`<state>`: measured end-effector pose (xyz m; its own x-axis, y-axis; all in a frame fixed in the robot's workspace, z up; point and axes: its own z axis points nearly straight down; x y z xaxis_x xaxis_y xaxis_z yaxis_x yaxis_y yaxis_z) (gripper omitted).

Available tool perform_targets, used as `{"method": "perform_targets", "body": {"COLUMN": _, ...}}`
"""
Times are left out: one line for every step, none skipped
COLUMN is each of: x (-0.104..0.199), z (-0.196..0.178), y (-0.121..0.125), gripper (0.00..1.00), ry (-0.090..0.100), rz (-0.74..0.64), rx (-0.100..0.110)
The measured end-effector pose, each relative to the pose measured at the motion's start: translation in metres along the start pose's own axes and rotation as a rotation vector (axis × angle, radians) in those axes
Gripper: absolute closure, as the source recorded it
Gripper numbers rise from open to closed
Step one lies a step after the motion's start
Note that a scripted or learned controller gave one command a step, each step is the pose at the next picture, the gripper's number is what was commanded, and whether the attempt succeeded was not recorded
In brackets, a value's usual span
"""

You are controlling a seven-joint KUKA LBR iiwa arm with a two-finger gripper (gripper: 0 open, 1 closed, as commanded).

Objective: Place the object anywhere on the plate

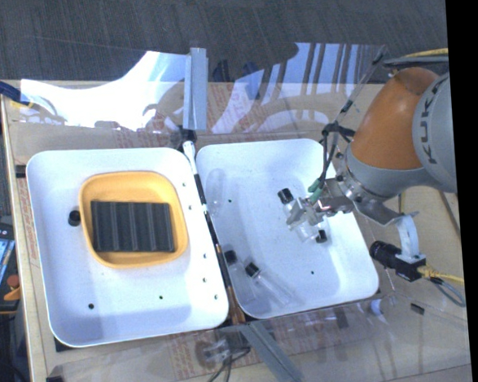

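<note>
A yellow plate (129, 188) with a dark ribbed insert (133, 224) lies in the left bin (59, 305). Several small clear pieces with black ends lie in the right bin (351, 276): one (285, 196) just left of the gripper, one (321, 236) just below it, and two (251, 269) (230, 257) near the bin's lower left. My gripper (304, 214) hangs low over the right half of the right bin, among the upper pieces. Nothing can be made out between its tips.
The arm's grey body and orange band (394, 134) cover the right bin's right rim. A small black knob (74, 216) sits left of the plate. Cables and a black connector (395, 258) lie off the bin's right edge. A ridge (209, 229) divides the bins.
</note>
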<state>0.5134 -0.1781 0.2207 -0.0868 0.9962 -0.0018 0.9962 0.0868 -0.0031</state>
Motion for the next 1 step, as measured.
{"method": "perform_targets", "body": {"x": 0.0248, "z": -0.0193, "y": 0.0554, "gripper": 1.0, "ry": 0.002, "rz": -0.117, "rx": -0.002}}
